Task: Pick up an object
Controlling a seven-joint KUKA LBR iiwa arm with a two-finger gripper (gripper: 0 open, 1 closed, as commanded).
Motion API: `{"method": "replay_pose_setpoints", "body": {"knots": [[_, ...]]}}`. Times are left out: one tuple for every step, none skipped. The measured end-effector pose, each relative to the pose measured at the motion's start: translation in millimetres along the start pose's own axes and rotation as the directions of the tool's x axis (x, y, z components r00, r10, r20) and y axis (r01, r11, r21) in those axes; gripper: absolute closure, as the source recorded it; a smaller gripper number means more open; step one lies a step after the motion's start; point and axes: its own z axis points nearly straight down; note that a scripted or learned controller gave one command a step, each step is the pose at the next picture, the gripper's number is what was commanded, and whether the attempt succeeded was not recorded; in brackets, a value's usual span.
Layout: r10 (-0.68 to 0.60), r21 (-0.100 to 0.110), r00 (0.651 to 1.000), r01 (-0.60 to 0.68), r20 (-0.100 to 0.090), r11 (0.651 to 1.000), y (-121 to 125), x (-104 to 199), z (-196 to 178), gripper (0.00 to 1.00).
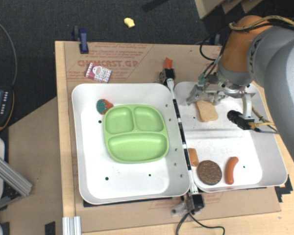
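Camera view is showing the end effector (206,98) hanging over the far part of the right bin (272,177), directly above a tan bread-like piece (207,112); whether it is wide or narrow cannot be told. A good grasp is probably calling for a straight descent, centred on the piece. Its long axis is running roughly far to near, tilting slightly rightward.

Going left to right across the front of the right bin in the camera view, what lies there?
Small tan block against the bin's left wall → round brown patty → orange-red sausage.
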Motion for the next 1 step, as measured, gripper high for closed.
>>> {"method": "replay_pose_setpoints", "body": {"knots": [[0.001, -0.001, 1.000, -0.001, 0.000, 1.000, -0.1, -6.1, 0.3, 0.00]]}}
